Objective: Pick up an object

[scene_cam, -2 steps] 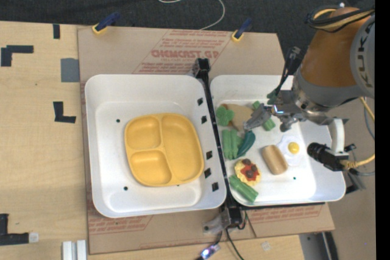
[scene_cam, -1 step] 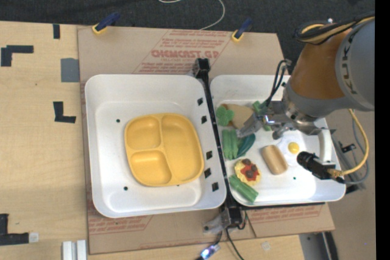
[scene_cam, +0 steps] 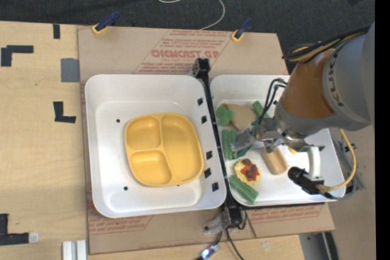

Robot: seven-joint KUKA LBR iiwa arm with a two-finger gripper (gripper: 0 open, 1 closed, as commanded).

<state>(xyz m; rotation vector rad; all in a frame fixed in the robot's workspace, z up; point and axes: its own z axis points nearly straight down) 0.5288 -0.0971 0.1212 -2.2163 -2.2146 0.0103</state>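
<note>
Camera view looks down on my tool [scene_cam: 253, 142], low inside the right bin [scene_cam: 323, 189] near its left side, at the end of my grey arm with its orange band [scene_cam: 308, 97]. Whether it is apart or together I cannot tell; its metal parts blur into the toys beneath it, and I see nothing clearly clamped in it.

Just left of my tool lies a green ridged piece [scene_cam: 229, 144], close to the divider between the bins. Above that, towards the bin's far side, sit a round green toy [scene_cam: 225, 115] and a tan flat piece [scene_cam: 244, 114], touching each other. Just below my tool rests a small yellow toy with red spots [scene_cam: 248, 172], and beside its lower edge a green strip [scene_cam: 245, 191] lies against the bin's near wall. To the right of the spotted toy, a tan cylinder [scene_cam: 275, 161] lies tilted under my wrist. A black cable end [scene_cam: 303, 180] hangs near the bin's right part.

Across the divider, the left bin [scene_cam: 100, 131] holds a yellow divided plate [scene_cam: 163, 149], well apart from my tool. Both bins stand on cardboard [scene_cam: 177, 52] on the wooden counter [scene_cam: 36, 149].
</note>
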